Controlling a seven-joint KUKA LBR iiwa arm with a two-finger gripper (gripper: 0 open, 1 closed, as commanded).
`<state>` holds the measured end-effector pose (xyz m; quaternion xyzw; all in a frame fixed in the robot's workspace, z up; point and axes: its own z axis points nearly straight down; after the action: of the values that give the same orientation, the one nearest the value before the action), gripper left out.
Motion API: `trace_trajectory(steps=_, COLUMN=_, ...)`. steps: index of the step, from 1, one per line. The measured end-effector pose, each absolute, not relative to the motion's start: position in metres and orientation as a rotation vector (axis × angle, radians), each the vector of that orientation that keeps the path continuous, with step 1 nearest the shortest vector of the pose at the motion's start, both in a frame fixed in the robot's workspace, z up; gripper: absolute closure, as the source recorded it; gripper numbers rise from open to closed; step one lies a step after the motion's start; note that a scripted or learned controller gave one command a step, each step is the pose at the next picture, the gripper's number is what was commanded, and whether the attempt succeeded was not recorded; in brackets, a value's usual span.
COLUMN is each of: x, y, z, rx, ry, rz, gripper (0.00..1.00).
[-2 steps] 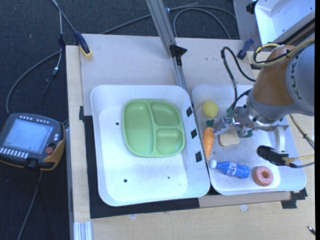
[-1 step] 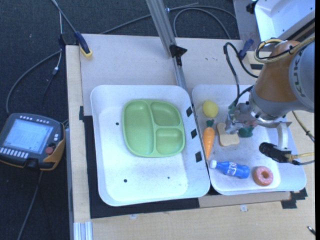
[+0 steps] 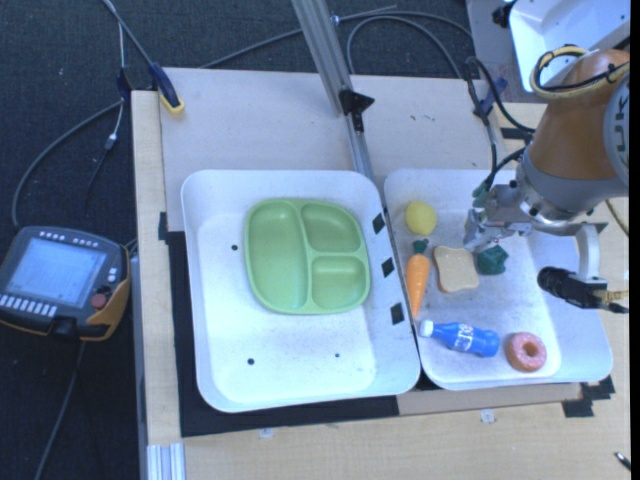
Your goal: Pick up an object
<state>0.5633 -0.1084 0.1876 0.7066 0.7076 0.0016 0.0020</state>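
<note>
Arm (image 3: 585,118) cut off by right edge up top. Gripper (image 3: 487,236) covers most of dark green object (image 3: 492,260), can't tell what it is. Fingers' spacing unclear too.

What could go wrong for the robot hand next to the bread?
The gripper hangs just above a small dark green thing that sits right beside the bread slice, so it might bump the bread or catch both. The green thing is small and partly hidden under the gripper, so the fingers could miss it.

Pale bench (image 3: 250,118) — two white bins, left bin (image 3: 215,368), right bin (image 3: 590,348), side by side
</note>
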Motion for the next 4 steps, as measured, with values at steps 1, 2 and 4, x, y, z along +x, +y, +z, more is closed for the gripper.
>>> trace_trajectory(steps=1, x=0.564, y=-0.108, z=0.202, rx=2.218, ry=2.221, rz=0.004, gripper=1.0)
trace_trajectory(steps=2, x=0.585, y=-0.061, z=0.198, rx=2.216, ry=2.226, rz=0.003, gripper=1.0)
trace_trajectory(steps=4, x=0.609, y=0.032, z=0.223, rx=2.215, ry=2.227, rz=0.004, gripper=1.0)
